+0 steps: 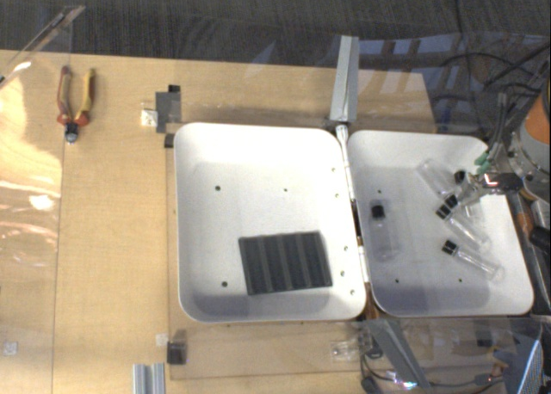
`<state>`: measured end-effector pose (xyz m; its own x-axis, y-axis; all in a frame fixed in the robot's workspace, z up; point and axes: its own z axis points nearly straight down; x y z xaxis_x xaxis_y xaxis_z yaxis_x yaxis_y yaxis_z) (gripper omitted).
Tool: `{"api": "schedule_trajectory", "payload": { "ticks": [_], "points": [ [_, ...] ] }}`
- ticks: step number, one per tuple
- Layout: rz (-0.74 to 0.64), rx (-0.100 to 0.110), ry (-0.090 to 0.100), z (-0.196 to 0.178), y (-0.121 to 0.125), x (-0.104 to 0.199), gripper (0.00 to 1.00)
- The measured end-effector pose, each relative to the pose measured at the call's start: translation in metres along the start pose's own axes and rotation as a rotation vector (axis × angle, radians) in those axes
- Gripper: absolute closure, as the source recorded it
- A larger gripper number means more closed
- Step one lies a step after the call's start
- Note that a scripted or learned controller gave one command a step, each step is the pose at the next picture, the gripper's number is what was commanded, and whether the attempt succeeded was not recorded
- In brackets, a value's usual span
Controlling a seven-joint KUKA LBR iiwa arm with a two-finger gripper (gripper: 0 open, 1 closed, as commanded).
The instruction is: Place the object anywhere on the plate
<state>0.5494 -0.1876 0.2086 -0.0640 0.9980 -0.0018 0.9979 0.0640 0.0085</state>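
A wooden bench (103, 237) carries a pair of red-handled pliers (74, 101) at its far left. The left bin (198, 160) holds a dark ribbed plate (284, 262) near its front. The right bin (413, 293) holds several clear tubes with black caps (469, 253), scattered. At the right edge the gripper (492, 179) hangs over them; whether it is spread or pinching, I cannot tell.

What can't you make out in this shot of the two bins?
- Gripper, camera view: too small and blurred against the clear tubes to tell open from shut.
- Arm: cut off by the right edge.
- Tubes: transparent, their outlines fade into the right bin.
- Dark ridged plate, left bin: material unclear.
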Motion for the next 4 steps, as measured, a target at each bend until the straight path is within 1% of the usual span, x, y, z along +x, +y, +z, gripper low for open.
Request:
{"api": "schedule_trajectory", "payload": {
  "ticks": [1,2,3,4],
  "points": [
    [0.093,0.007,0.001,0.051,0.105,0.038,1.00],
    [-0.100,0.002,0.002,0.002,0.130,0.136,1.00],
    [-0.119,0.002,0.002,-0.046,0.134,0.212,1.00],
    [-0.762,0.001,0.004,0.000,0.140,0.306,1.00]
  ]
}}
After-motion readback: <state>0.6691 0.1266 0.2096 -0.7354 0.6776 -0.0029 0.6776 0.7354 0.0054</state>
